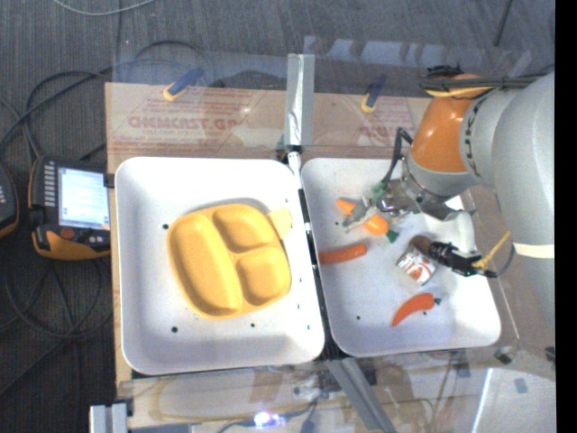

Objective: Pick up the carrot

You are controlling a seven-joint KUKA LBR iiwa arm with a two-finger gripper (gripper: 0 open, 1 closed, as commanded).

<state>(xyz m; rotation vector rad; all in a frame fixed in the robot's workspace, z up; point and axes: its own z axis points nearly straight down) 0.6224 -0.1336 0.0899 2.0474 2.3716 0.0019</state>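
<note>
Camera view is showing me the pincer point(374, 207) hovering low in the right bin point(469, 332); I cannot tell its state. I am judging the carrot point(414, 308) as lying untouched near the front wall, well apart, so reaching and grasping are remaining.

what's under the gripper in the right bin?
An orange carrot lies beneath the gripper, partly covered by it. The right bin floor under the wrist is hidden.

Even, bright overhead light; soft shadows; mild glare on white bins point(135, 242); slightly soft focus.
</note>
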